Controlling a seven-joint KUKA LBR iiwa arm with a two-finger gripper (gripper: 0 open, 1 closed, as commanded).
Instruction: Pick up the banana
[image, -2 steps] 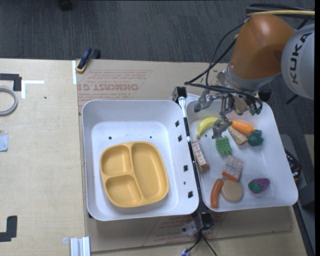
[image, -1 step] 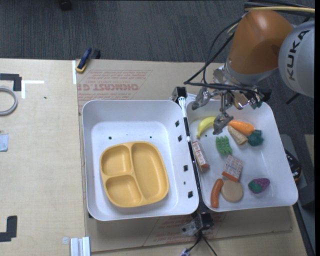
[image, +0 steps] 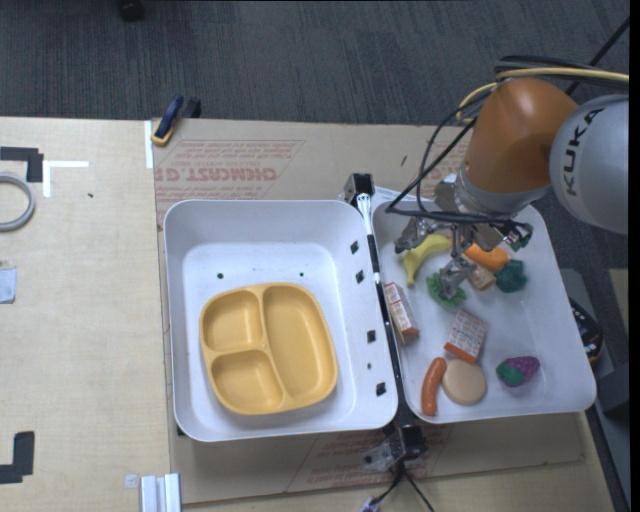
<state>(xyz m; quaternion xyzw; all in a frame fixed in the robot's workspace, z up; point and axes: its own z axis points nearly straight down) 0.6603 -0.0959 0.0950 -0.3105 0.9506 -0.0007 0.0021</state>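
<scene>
camera view: banana (image: 424, 251) in far left part of right bin (image: 560, 375), gripper (image: 462, 262) low just beside it, among toy foods; finger state impossible to tell; yellow tray (image: 268, 347) in left bin (image: 190, 330).

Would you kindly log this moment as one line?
gripper: over right bin | banana: in bin, beside gripper, not visibly grasped | yellow tray: left bin

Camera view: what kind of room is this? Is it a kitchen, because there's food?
Probably a robot lab, not a kitchen. The food looks like toys, such as the banana, sorted in white bins on a cardboard-covered bench. A big robot arm reaches over them, with dark carpet behind.
</scene>
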